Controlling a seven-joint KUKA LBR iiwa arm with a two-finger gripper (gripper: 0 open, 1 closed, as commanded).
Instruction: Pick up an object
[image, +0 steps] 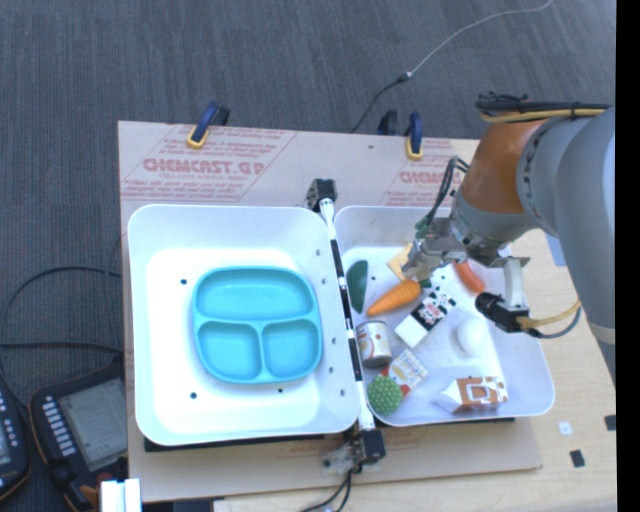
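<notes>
Two shallow white bins are being shown side by side on a brown board. In the left bin a light blue divided tray is lying flat, near the middle. The right bin is being crowded with small things: a toy carrot is lying at a slant near the bin's upper left, with a dark green piece just beside it against the dividing wall. Below the carrot a small tin can is lying on its side, and a green broccoli-like toy is resting near the front wall. A white box with black marks is lying in the middle, a white egg-shaped thing is to its right, and a small carton with orange print is sitting near the front right corner.

The grey arm, with its orange band, is being reached in from the right. The gripper is being held low over the upper part of the right bin, just above the carrot's thick end and beside a tan flat piece. Whether it is spread or closed cannot be told. A reddish thing is partly hidden under the wrist.
</notes>
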